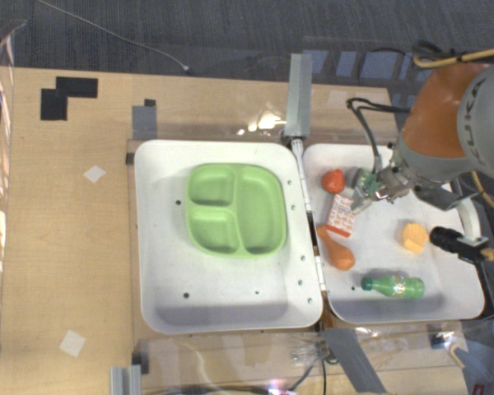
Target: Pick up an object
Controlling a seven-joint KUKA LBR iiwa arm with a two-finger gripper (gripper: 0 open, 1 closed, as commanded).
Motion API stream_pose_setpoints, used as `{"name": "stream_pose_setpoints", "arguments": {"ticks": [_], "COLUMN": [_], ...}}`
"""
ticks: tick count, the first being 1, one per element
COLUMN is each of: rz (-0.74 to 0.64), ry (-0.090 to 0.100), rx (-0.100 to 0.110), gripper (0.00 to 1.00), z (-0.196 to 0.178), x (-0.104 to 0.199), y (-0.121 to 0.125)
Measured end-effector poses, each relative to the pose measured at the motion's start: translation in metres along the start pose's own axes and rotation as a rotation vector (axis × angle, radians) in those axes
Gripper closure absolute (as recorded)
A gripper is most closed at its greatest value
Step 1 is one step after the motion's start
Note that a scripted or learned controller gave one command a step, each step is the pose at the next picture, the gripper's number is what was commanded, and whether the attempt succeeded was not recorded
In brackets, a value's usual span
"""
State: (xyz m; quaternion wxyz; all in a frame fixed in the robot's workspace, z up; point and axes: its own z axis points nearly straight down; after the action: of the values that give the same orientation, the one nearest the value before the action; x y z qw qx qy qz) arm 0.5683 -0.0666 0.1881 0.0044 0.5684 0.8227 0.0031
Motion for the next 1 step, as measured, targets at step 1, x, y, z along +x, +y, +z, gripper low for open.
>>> {"name": "stream_pose_setpoints", "arguments": {"ticks": [1], "rz": [0.607], "ry": [0.001], "rx": [0.009], "gripper": [1.0], "z": [-0.0105], "x": [0.0523], "y": [-0.0088]}}
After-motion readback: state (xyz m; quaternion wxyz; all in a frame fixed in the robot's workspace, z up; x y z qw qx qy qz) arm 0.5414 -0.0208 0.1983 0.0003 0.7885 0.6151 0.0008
